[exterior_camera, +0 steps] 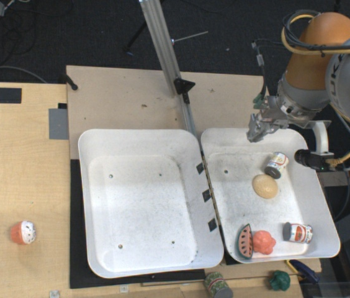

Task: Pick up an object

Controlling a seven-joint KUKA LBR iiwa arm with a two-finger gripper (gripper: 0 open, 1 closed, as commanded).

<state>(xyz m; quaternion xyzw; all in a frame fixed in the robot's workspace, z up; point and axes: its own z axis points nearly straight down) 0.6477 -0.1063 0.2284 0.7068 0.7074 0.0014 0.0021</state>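
- Nothing lifted yet: tool (257, 131) poised at the far rim of the right bin (324, 225), with no object seen between its fingers.
- Cannot tell whether released or clenched; the tip too small and dark against the bin to read.
- Whole pick judged as yet to do: descent, closing on something, and the lift.
- Five candidates lying on the right bin's floor, none of them touching the tool.
- Nearest: a small can (276, 164) on its side, white with a red label, just below and to the right of the tool as the camera shows it.
- Just beside that can, nearer the camera: a pale rounded object (265, 186), egg- or potato-like, near the bin's middle.
- Well apart from the tool, at the bin's near edge: a watermelon-slice toy (244, 240) touching or almost touching a soft red lump (264, 241).
- Also at the near edge, towards the right corner: a second small can (298, 233) on its side.
- Left bin (88, 160) bare white, with nothing in it to grasp.
- Off to the side on the desk (13, 166): a small red-and-white ball (23, 233), well apart from both bins and from the arm.
- Likeliest target, judged by closeness alone: the first can or the pale rounded object; a short move down and towards the camera probably enough.
- Risk judged: a can on its side may roll away from closing fingers.
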